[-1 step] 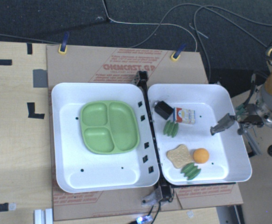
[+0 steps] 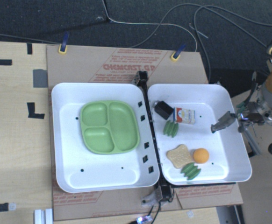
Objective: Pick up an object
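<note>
At the frame's right edge the grey claw (image 2: 222, 123), whose spread I cannot tell, hangs over the right white bin (image 2: 220, 94); centre it squarely above the round orange ball (image 2: 201, 156), lower centre-right, before descending.

One fixed camera, high above the desk (image 2: 14, 125), looking down at a slant toward 12 o'clock. Far enough to take in both bins whole: left bin (image 2: 61, 139) and right bin (image 2: 220, 101) near centre. Dark floor (image 2: 42, 8) at 12 o'clock. Arm (image 2: 262, 111) enters at 3 o'clock.
</note>
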Available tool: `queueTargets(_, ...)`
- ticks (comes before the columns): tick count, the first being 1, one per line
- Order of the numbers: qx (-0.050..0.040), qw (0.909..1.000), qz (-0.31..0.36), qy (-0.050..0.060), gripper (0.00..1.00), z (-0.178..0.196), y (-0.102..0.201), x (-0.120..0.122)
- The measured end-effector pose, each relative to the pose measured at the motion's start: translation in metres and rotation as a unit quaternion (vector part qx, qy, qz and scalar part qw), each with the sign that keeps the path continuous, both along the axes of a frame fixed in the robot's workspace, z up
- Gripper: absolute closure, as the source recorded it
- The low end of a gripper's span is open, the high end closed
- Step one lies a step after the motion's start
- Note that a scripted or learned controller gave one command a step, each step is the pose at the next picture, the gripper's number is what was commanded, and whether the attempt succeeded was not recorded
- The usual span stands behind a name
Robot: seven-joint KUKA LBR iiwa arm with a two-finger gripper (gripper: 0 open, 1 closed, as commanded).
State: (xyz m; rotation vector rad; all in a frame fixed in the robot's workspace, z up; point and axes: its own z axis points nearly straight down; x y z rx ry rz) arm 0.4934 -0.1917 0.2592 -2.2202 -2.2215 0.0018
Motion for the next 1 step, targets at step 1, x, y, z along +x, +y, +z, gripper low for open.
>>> queueTargets(1, 0.0005, 1.0, 0.0, 0.002, 0.0, -0.0438, -0.002, -0.0026)
